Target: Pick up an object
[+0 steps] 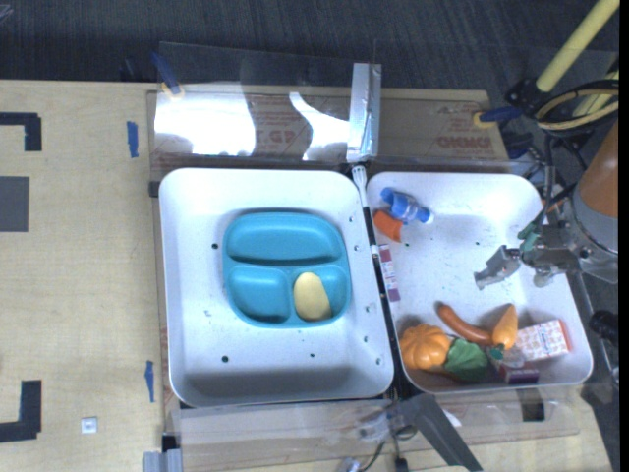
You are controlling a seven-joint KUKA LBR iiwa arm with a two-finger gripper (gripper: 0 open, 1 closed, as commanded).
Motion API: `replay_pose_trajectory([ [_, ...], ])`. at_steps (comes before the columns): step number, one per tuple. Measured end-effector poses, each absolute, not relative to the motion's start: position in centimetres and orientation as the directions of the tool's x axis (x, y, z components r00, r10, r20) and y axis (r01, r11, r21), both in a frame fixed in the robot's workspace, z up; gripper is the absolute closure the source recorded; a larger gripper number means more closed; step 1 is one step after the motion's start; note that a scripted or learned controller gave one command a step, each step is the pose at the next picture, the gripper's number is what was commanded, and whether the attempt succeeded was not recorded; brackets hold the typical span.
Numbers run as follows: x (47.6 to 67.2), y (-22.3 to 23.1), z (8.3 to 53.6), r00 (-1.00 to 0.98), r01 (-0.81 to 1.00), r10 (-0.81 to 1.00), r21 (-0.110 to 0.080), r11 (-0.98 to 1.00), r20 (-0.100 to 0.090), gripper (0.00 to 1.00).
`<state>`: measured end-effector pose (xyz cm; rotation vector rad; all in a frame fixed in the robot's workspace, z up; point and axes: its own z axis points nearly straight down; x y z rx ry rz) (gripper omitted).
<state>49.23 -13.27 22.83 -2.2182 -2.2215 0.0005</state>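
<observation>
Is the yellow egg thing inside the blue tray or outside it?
Inside. The yellow egg lies in the lower right compartment of the blue tray.

A single fixed camera sits above the bench and looks down at a slant, from the 6 o'clock side toward 12 o'clock. It stands far enough back to take in both white bins whole: the left bin (187, 293) lies near the centre, the right bin (452, 214) toward 3 o'clock. Wooden bench top (69, 264) fills the 9 o'clock side, and dark floor (295, 8) runs along 12 o'clock. The arm (601, 190) enters at 3 o'clock, cut by the frame edge.
</observation>
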Motion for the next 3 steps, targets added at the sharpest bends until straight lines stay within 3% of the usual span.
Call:
replay_pose_trajectory([
  [1, 49.3, -11.2, 8.8, -0.102, 0.995, 0.995, 0.008, 0.102, -0.001, 0.00],
  [2, 49.5, -11.2, 9.9, -0.101, 0.995, 0.995, 0.014, 0.101, -0.004, 1.00],
  [3, 54.9, -6.0, 18.8, -0.036, 0.999, 0.999, 0.009, 0.036, 0.001, 1.00],
])
